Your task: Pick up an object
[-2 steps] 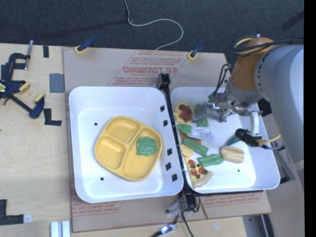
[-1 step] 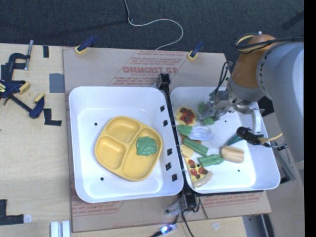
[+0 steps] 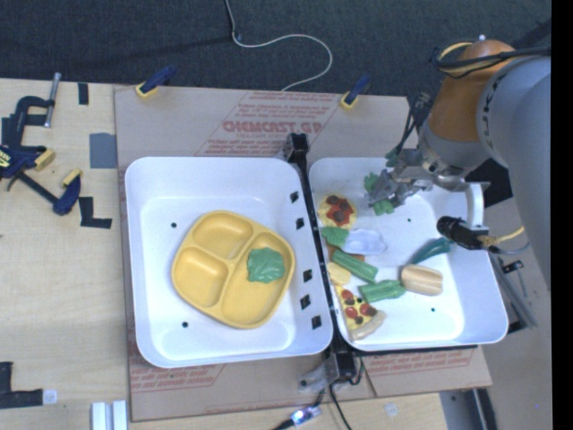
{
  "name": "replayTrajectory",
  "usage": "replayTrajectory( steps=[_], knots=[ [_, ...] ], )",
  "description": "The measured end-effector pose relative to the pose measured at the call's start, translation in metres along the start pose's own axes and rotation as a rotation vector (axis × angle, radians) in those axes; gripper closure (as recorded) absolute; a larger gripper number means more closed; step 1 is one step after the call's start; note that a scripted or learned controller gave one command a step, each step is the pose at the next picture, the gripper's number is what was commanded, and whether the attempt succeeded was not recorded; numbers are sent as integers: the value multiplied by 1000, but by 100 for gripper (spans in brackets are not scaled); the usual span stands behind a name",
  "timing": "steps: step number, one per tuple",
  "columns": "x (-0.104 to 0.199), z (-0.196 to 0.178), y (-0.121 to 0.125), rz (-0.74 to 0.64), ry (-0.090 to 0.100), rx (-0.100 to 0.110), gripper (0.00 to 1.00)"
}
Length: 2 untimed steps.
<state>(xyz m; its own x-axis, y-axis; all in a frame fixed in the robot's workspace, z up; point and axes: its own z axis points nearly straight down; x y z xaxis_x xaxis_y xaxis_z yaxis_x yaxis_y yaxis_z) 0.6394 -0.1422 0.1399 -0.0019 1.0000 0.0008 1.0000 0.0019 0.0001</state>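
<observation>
Both bins (image 3: 148, 240) are plain white. The left one has a yellow tray (image 3: 210, 276) with a green leaf (image 3: 266, 265) on it. The right bin is a mix: two pizza slices (image 3: 338, 210) in yellow with red dots, a few green veggie pieces (image 3: 356, 264), a tan bread roll (image 3: 423, 280), a dark teal bit (image 3: 431, 250), plus a pale bluish-white lump (image 3: 365, 240). The arm (image 3: 524, 106) is grey with an orange band (image 3: 457, 97). There's brown cardboard (image 3: 260, 124) with red print underneath, and blue-and-yellow clamps (image 3: 154, 81) on it.
</observation>
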Motion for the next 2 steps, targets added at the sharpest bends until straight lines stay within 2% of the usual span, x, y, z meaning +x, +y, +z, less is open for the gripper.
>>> replayTrajectory(
  steps=[1,2],
  knots=[
    [-4,-50,-9,2,0,0,100],
    [-3,-84,-9,1,0,1,100]
  ],
)
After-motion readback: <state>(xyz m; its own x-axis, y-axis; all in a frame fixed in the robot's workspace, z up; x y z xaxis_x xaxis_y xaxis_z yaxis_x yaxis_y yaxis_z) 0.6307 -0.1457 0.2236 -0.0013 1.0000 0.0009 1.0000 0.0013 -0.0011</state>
